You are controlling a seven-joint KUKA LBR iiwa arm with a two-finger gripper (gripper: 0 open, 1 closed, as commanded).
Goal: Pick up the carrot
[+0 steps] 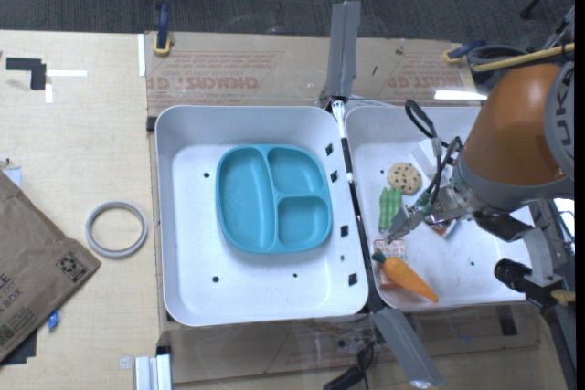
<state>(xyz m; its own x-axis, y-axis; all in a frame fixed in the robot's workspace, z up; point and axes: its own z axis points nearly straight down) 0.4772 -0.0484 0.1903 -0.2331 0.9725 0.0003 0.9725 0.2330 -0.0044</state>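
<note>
The end effector (399, 231) is a thin dark metal assembly with wires, hanging low in the right bin (475, 274) under the arm's glossy orange band (516, 128); whether its fingers are spread or pressed together cannot be told from this angle. Its tip sits just beside the lower end of a green, ribbed vegetable toy (391, 207) that lies upright along the bin's left side. Above that toy is a round tan cookie (402, 177) speckled with dark chips. The carrot (408, 279) lies below the tip, near the bin's front-left corner: a smooth orange cone, its long axis running diagonally, green stalk end toward the upper left and narrow tip toward the lower right. It is apart from the fingers. The left bin (183, 269), smooth white plastic with rounded corners, carries a teal three-compartment plate (274, 197). On the pale wooden worktop (64, 151) to the left lie a grey tape ring (116, 227) and a brown cardboard box (32, 274).
</note>
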